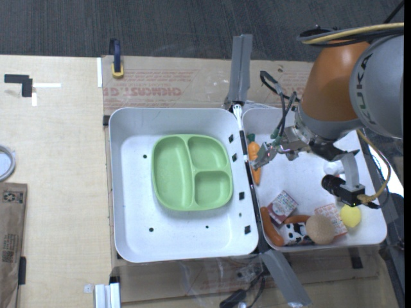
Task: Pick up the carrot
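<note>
The carrot [255, 151], small and orange, lies against the left wall of the right bin [369, 236], near its back corner. Part of it is covered by my gripper [262, 159], which hangs right over it at the end of the grey and orange arm [334, 95] reaching in from the right. The gripper's dark tip sits at the carrot's right side, touching or nearly touching it; whether the carrot is held cannot be made out.
The right bin also holds a small packet [282, 204], a round bun [319, 228], a yellow lemon [350, 215], a long orange item [270, 227] and a black-and-white toy [295, 233]. In the left bin [128, 191] sits a green divided plate [191, 172].
</note>
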You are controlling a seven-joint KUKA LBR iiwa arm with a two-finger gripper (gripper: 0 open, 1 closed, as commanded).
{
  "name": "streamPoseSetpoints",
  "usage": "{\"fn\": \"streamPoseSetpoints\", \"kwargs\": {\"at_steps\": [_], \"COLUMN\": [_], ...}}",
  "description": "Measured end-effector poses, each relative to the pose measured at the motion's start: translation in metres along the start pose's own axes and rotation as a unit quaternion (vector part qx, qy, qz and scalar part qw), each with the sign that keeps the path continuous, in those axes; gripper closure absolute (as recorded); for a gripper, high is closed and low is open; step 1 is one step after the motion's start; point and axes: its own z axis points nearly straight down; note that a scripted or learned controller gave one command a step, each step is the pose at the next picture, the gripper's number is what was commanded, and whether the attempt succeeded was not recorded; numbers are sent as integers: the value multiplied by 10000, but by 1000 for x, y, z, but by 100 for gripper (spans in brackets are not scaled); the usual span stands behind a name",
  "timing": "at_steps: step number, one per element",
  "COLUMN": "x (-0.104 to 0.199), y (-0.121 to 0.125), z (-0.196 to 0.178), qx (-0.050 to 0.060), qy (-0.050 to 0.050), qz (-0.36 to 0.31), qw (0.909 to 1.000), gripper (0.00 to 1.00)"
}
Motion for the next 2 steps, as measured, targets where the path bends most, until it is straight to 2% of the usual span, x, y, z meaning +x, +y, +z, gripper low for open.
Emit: {"fn": "streamPoseSetpoints", "kwargs": {"at_steps": [1, 2], "x": [21, 34], "y": [-76, -11], "z": [0, 0], "qx": [1, -1], "qy": [10, -2], "qz": [-1668, -824], "qw": [9860, 9966], "gripper": [0, 0]}}
